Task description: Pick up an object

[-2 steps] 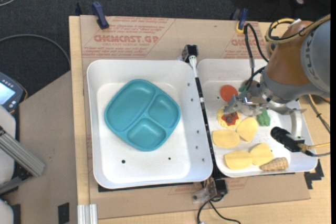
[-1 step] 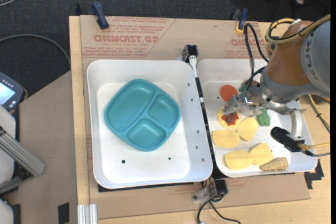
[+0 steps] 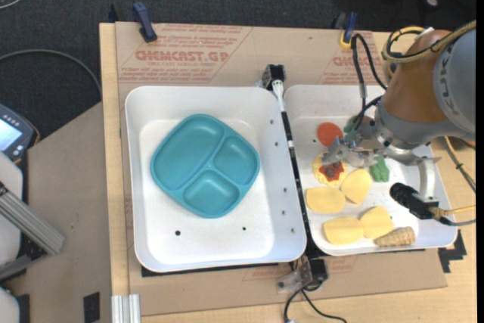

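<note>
My gripper (image 3: 338,156) hangs low over the middle of the right bin (image 3: 302,106), with the arm coming in from the right. Just under and beside it lies a small red and yellow piece (image 3: 330,173). A red round piece (image 3: 329,133) sits a little behind the gripper. A green piece (image 3: 379,171) shows just right of the gripper, partly hidden by the wrist. Several pale yellow pieces (image 3: 356,186) lie toward the bin's front, and a tan ridged wedge (image 3: 396,237) is at the front right corner.
The left bin (image 3: 144,238) holds a teal divided plate (image 3: 205,165), lying flat near its middle. A black hinge strip (image 3: 286,140) runs between the two bins. Blue clamps (image 3: 144,21) grip the board's back edge.
</note>
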